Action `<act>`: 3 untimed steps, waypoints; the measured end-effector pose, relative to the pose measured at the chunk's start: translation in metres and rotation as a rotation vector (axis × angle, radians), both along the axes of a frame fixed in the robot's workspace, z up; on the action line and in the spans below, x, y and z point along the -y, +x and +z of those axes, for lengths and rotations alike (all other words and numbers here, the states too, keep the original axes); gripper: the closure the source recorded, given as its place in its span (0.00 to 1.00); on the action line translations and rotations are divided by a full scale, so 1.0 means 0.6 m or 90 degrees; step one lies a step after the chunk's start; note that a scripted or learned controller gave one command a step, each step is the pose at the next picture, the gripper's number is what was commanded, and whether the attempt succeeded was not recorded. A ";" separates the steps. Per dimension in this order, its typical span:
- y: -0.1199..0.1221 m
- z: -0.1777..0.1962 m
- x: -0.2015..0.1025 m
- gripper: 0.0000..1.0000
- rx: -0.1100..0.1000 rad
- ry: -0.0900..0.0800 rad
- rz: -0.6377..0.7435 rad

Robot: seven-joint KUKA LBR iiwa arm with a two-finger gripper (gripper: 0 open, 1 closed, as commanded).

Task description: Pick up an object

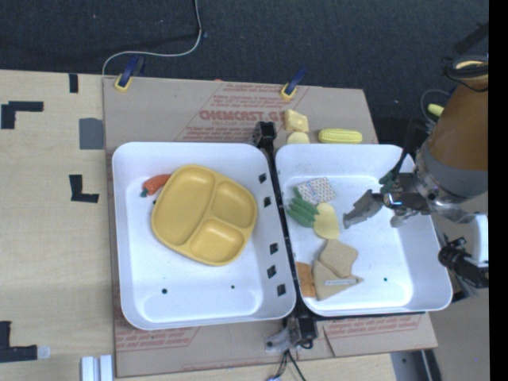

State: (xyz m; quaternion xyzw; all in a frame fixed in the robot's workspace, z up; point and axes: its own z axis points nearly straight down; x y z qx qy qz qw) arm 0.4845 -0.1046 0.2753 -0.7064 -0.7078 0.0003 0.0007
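My gripper hangs over the middle of the right bin, open, with nothing between its fingers. Just left of it lie a pale yellow piece, a green pea pod and a patterned wafer. Two tan bread slices lie nearer the bin's front, with an orange piece beside them. The gripper touches none of these.
The left bin holds a yellow divided plate and an orange carrot behind it. Behind the right bin, on the cardboard, lie a corn cob and yellow pieces. A black divider runs between the bins.
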 end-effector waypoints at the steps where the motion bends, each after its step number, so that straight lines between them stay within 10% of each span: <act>1: 0.010 -0.178 0.034 0.00 -0.006 0.000 -0.002; 2: 0.025 -0.317 0.028 0.00 0.006 -0.005 -0.003; 3: 0.033 -0.286 0.029 1.00 0.015 -0.005 -0.001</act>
